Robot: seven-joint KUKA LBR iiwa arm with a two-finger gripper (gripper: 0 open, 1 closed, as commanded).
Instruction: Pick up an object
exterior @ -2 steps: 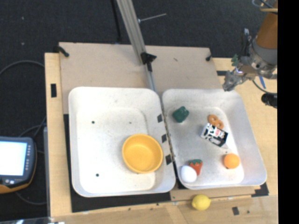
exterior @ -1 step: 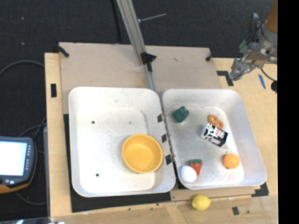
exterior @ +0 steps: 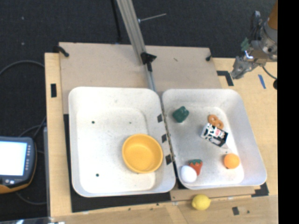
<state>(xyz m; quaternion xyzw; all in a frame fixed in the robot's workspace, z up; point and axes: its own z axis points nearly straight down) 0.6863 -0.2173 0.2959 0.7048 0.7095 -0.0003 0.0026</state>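
Note:
The right bin (exterior: 243,125) holds a dark green block (exterior: 180,114), a small pretzel-like brown piece (exterior: 215,121), a black-and-white carton (exterior: 214,135), an orange ball (exterior: 231,161), a red strawberry-like toy (exterior: 197,165) and a white egg (exterior: 188,174). A yellow bowl (exterior: 142,153) sits in the left bin (exterior: 93,125). My gripper (exterior: 243,68) hangs at the upper right, outside the bins, above the bench beyond the right bin's far corner, with nothing seen between its fingers.
A yellow lemon (exterior: 201,202) lies on the bench in front of the right bin. A slanted metal pole (exterior: 133,27) rises from between the bins at the back. A tablet-like screen (exterior: 16,160) rests at the left edge.

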